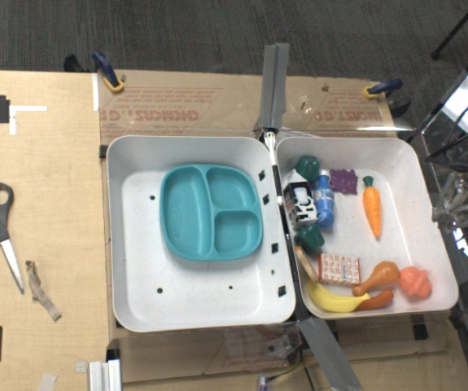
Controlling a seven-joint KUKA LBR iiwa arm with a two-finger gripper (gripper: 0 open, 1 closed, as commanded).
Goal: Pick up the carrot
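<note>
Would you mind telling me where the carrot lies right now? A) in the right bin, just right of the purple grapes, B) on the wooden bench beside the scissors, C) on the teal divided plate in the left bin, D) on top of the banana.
A: the carrot lies on the floor of the right bin, just right of the purple grapes, green top toward the far wall.

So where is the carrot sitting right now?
The carrot lies in the right bin, toward its upper right, apart from the purple grapes on its left and above the pink ball.
</note>
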